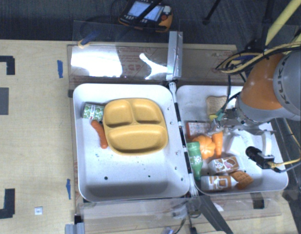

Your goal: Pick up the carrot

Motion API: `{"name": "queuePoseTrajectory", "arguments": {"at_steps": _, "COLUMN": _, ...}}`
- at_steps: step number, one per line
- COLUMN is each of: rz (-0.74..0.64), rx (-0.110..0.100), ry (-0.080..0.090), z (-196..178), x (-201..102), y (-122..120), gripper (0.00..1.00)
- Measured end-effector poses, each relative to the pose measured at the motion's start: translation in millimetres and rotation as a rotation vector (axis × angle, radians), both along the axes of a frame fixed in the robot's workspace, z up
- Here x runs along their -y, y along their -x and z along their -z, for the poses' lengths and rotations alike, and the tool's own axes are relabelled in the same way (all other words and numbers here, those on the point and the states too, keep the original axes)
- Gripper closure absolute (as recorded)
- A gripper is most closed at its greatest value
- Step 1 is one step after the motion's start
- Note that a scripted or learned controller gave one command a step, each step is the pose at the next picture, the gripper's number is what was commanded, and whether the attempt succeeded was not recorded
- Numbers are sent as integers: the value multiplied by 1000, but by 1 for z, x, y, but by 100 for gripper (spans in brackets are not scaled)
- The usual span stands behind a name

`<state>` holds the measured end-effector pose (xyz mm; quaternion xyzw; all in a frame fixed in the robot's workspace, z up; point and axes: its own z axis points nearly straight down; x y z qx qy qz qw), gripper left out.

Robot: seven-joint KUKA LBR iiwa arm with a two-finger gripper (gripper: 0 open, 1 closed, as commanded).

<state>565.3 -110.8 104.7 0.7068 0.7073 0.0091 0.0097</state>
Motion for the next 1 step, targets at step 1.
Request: {"name": "queuePoseTrajectory", "arguments": {"at_steps": 1, "rz": 141, "rx": -27, "ry": -2, "z": -103, "x": -44, "y": 20, "gripper": 100}}
